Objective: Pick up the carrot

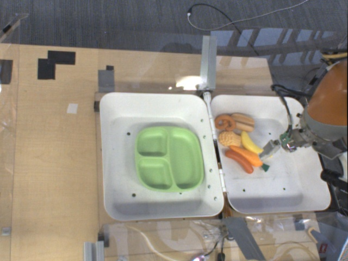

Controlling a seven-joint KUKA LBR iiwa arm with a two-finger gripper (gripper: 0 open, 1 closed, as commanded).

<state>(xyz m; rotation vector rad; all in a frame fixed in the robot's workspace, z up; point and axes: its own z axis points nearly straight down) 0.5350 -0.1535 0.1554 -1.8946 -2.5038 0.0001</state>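
The carrot (pixel 248 156) lies in the right bin (pixel 283 194), orange, with a small green top at its lower right end. It rests slantwise between a yellow banana (pixel 250 142) and a red sausage (pixel 239 161). My gripper (pixel 269 149) reaches in from the right and hangs low over the carrot's green end, just right of the banana. Whether it touches the carrot is unclear from this angle.
A donut (pixel 224 123), a hot dog (pixel 243 122) and a waffle-like piece (pixel 229 139) crowd the right bin's upper left. The left bin (pixel 117 145) holds a green divided plate (pixel 169 158). A black cable (pixel 283 99) loops above the arm.
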